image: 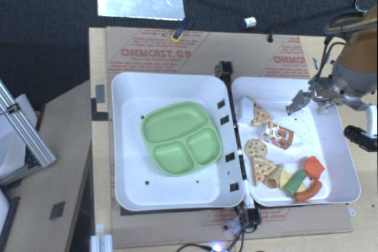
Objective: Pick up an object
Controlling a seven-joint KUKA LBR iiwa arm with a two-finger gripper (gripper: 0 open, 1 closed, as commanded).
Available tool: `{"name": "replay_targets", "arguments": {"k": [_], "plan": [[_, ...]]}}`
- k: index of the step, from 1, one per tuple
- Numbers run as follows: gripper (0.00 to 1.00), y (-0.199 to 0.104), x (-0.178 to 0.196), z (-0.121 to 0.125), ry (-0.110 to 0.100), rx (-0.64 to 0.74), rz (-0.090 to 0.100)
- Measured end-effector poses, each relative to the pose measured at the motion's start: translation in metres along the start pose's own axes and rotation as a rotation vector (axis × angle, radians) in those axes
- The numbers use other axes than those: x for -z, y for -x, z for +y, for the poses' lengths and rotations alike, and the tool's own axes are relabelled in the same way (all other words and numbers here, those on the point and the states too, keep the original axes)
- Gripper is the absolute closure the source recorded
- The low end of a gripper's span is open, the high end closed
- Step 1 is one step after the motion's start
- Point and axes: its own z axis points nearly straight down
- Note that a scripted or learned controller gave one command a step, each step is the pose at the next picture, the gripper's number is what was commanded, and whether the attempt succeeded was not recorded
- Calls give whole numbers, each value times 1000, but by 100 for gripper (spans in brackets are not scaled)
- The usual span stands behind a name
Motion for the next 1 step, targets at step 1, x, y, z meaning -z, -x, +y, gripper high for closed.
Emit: {"name": "replay_targets", "arguments": {"k": [1], "plan": [[0, -1, -42, 5, -3, 0, 0]]}}
